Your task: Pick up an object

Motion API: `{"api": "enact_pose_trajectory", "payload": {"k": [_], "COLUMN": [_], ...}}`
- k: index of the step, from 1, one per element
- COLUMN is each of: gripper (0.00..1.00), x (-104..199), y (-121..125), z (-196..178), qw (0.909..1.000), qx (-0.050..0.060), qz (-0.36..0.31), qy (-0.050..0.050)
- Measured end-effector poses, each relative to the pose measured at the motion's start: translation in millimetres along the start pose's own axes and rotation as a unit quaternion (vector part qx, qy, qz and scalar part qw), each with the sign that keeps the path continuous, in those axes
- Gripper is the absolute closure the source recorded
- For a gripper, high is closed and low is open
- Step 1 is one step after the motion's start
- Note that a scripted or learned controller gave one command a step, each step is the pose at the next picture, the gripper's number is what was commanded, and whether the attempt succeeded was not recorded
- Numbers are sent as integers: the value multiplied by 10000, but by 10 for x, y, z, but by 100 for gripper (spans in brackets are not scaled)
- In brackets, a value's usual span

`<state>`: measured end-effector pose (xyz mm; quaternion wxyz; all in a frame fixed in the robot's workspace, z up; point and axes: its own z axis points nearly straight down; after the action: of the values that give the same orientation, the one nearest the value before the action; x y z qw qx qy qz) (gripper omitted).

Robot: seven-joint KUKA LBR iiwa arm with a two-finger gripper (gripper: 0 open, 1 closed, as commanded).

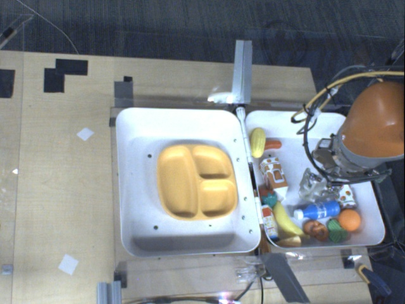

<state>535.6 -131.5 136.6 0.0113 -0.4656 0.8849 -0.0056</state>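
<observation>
- While low over the right bin [373, 233], claw [314, 183] just above a blue bottle [318, 210]; whether spread or closed cannot be told.
- Beside the bottle: orange [349, 220], banana [285, 219], a green item [336, 234] and a brown one [315, 228].
- Farther up the same bin: corn cob [257, 142], small carton [273, 173].
- Resting in the left bin [136, 189]: yellow divided tray [196, 180].
- Both bins side by side on the wooden surface [57, 189].
</observation>
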Motion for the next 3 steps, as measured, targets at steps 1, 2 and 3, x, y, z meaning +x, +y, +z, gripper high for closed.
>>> {"api": "enact_pose_trajectory", "payload": {"k": [1, 2, 3], "gripper": [100, 100, 0], "x": [221, 107, 115], "y": [-1010, -692, -689], "z": [481, 469, 482], "qw": [9974, 9990, 9990], "qx": [-34, -34, -44], "qz": [-725, 436, 437], "qy": [36, 38, 46]}}
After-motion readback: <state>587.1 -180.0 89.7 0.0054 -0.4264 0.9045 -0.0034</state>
